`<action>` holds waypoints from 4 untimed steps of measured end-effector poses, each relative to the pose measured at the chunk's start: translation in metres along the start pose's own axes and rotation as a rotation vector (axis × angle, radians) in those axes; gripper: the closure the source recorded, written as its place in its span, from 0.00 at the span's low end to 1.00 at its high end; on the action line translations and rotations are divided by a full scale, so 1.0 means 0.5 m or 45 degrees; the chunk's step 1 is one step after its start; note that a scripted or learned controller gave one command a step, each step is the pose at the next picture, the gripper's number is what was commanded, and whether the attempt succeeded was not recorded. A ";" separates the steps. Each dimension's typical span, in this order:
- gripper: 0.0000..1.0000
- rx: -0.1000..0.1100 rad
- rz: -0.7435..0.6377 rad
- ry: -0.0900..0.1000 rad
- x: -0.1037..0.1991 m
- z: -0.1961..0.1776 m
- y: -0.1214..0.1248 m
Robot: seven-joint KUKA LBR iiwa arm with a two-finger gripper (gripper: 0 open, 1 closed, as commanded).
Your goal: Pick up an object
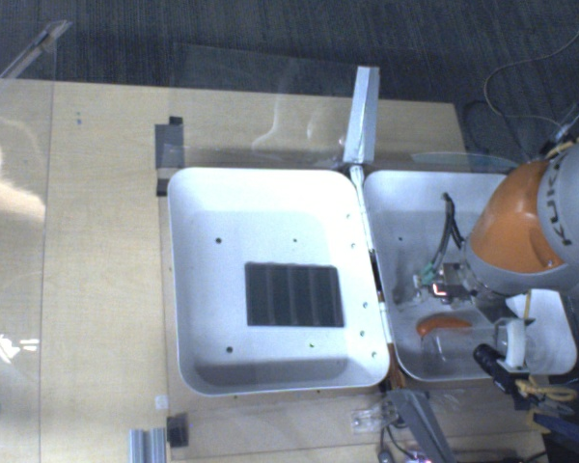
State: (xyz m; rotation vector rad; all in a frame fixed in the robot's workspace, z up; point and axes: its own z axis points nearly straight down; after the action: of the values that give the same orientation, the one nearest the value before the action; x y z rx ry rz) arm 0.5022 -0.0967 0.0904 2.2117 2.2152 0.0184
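Far left: pale wooden bench (96, 287), w/ a clear sheet (19, 162) over its left part, glare on it. Small black block (171, 143) sits on the bench just off the left bin's back-left corner. Another black bit (177, 432) is near the front-left corner, beside a short metal piece (147, 444).

Left bin (261, 210): shallow, white, rounded corners. One thing in it, a dark grey ribbed rectangular pad (294, 295), lying flat approx. mid-floor, a bit toward the front. It's apart from all four walls, w/ ribs running front to back.

Between the bins at the back, a grey metal post (363, 114) stands where the two rims meet. The bins touch along that shared edge.

Right bin (400, 210): white too, right part covered by the arm. An orange elongated object (444, 326) lies flat on the floor toward the front, long axis approx. left-right; too small to say what it is. The gripper (442, 282) is low inside this bin, just behind the orange object and very near it. Can't tell if they touch, nor if the gripper is open or closed; that end is small and blurred. Nothing is visibly held.

Right edge: the arm (550, 249), grey w/ its orange band (511, 225), comes in over the bin's right half.
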 end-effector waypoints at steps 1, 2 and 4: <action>0.00 0.002 -0.217 -0.002 -0.014 0.004 0.138; 0.00 0.010 -0.197 -0.001 -0.018 0.012 0.317; 0.00 0.014 -0.190 0.000 -0.009 -0.238 0.146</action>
State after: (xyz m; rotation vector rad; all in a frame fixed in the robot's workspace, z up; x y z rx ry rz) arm 0.5734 -0.1010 0.2108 2.0448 2.3790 0.0048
